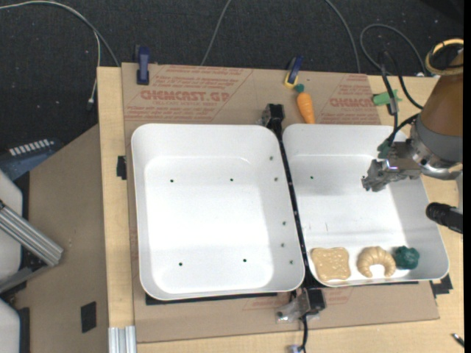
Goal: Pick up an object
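Bench front edge: a black clamp sits at the seam between the two bins, on the cardboard sheet that underlies both.
Right bin, near wall: three small objects lie in a row along the front edge of the right bin.
Item 1: a tan toast-shaped piece, leftmost, flat on the bin floor.
Item 2: a pale croissant-shaped piece, just beside the toast piece, apart from it.
Item 3: a dark green lump, rightmost, close against the croissant piece.
Left bin: the left bin stands beside the right one, their inner walls touching.
Gripper: the gripper hangs over the middle of the right bin toward its right side, well apart from the three items; nothing is seen between its fingers, and whether they are spread or pressed together cannot be told.
Arm: the grey arm with its orange band enters from the right.
Beyond the bins: an orange carrot-shaped piece lies on the cardboard behind the right bin.
Far edge: two blue clamps grip the cardboard's back edge.
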